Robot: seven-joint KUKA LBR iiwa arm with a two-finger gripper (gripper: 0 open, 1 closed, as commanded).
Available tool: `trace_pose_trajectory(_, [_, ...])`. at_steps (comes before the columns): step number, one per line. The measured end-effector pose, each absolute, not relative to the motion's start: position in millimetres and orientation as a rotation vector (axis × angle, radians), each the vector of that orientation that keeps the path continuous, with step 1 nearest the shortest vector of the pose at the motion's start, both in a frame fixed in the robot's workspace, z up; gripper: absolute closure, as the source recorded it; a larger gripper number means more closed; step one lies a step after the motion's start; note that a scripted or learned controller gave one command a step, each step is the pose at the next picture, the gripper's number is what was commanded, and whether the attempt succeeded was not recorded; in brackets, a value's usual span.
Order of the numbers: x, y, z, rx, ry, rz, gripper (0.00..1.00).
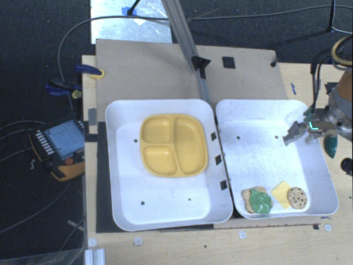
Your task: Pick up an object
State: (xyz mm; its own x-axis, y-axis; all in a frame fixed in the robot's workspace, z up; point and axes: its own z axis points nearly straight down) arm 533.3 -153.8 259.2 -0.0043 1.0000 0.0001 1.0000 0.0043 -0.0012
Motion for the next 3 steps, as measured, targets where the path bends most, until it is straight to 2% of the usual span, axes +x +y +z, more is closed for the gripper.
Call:
trace_pose_trajectory(1, [534.0, -154, 260, -2.217, -2.228, -0.001, 0.00])
trace_pose_trajectory(3, [537.6, -148, 176, -2.220, -2.222, 0.001, 0.00])
